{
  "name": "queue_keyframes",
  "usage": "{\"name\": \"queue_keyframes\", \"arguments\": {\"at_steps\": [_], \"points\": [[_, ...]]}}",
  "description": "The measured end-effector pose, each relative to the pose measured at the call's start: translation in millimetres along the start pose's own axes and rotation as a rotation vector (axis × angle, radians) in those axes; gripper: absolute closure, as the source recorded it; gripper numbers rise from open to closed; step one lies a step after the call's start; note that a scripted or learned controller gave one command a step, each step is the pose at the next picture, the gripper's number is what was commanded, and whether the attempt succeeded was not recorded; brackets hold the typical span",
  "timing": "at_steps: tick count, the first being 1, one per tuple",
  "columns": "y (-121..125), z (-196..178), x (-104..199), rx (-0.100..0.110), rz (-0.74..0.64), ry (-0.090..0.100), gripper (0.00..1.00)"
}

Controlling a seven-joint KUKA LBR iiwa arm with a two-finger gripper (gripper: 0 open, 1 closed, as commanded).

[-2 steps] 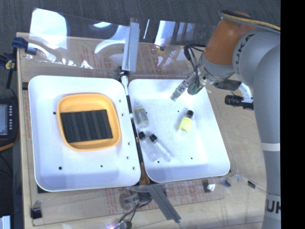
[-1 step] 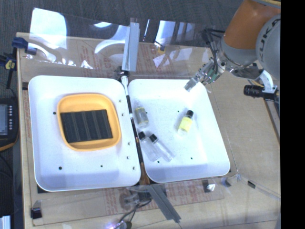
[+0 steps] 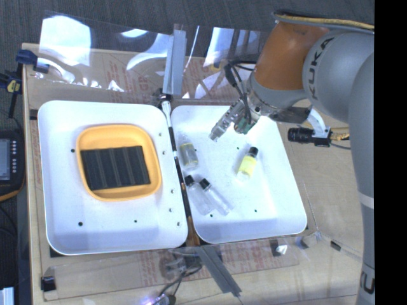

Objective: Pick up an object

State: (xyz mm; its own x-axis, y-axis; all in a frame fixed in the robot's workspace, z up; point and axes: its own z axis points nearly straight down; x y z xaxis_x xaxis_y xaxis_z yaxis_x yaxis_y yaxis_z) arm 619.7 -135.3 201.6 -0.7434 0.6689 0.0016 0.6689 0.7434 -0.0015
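Note:
My gripper [image 3: 230, 129] hangs over the far part of the right bin [image 3: 289, 196], tilted, its fingers apart with nothing between them. Below it in that bin lie a small yellow bottle with a black cap [image 3: 247, 162], a clear bottle with a black cap [image 3: 212, 197] near the front, and a clear, pale-labelled bottle [image 3: 187, 154] by the left wall. The yellow bottle is a short way to the front right of the fingertips and not touched.
The left bin [image 3: 57, 221] holds a yellow-orange dish [image 3: 86, 138] with a black ribbed pad [image 3: 117, 167] in it. A raised rim divides the two bins. Clear plastic sheeting [image 3: 127, 56] stands behind them. The arm's grey and orange body fills the upper right.

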Motion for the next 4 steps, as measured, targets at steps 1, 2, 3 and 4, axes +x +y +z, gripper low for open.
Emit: {"name": "queue_keyframes", "arguments": {"at_steps": [1,2,3,4], "points": [[-18,-90,-33,-0.002,0.474,-0.003,1.0],[53,-36,-2,0.002,0.534,0.002,1.0],[16,-152,-35,-0.002,0.877,-0.001,1.0],[-61,-185,-8,0.0,0.485,-0.001,1.0]]}}
